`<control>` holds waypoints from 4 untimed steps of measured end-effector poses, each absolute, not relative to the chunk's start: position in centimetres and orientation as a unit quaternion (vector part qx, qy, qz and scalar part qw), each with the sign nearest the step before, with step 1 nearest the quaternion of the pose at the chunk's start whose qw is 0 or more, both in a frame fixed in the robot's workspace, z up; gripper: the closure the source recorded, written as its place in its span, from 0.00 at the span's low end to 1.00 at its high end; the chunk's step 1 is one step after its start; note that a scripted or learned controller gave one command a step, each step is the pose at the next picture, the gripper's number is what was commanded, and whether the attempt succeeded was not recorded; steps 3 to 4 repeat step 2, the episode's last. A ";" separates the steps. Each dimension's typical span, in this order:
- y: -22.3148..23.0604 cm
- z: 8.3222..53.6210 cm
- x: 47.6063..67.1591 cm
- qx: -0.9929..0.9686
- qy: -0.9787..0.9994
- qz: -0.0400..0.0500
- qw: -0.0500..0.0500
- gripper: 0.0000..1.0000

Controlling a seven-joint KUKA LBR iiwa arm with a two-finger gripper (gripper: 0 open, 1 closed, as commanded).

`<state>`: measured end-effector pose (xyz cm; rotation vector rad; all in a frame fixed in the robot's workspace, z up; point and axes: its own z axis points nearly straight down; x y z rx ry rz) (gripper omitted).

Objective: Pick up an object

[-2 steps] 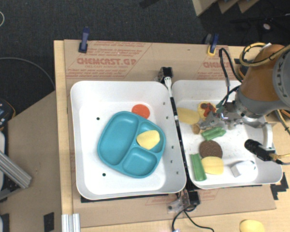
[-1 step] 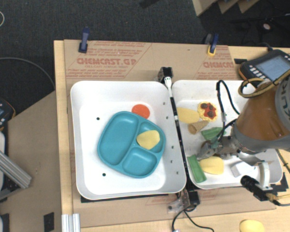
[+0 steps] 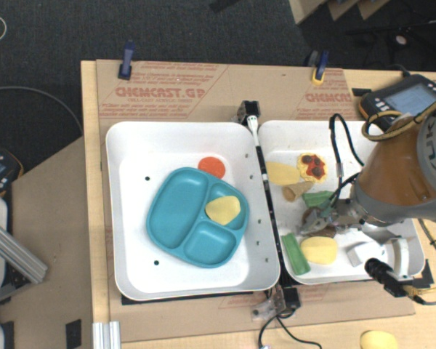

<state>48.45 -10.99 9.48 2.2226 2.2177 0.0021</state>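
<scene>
Yellow block (image 3: 319,251) at six o'clock of the right bin (image 3: 414,257); gripper (image 3: 321,220) poised just above for pickup, jaws' state indiscernible.

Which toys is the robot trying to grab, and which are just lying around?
In the job: gripper, over the right bin; yellow piece, green block, green strip, pizza slice.

Lying about: blue tray with yellow piece, orange disc, left bin.
</scene>
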 end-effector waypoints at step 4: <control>2.4 18.4 51.1 0.704 0.710 0.000 -0.003 1.00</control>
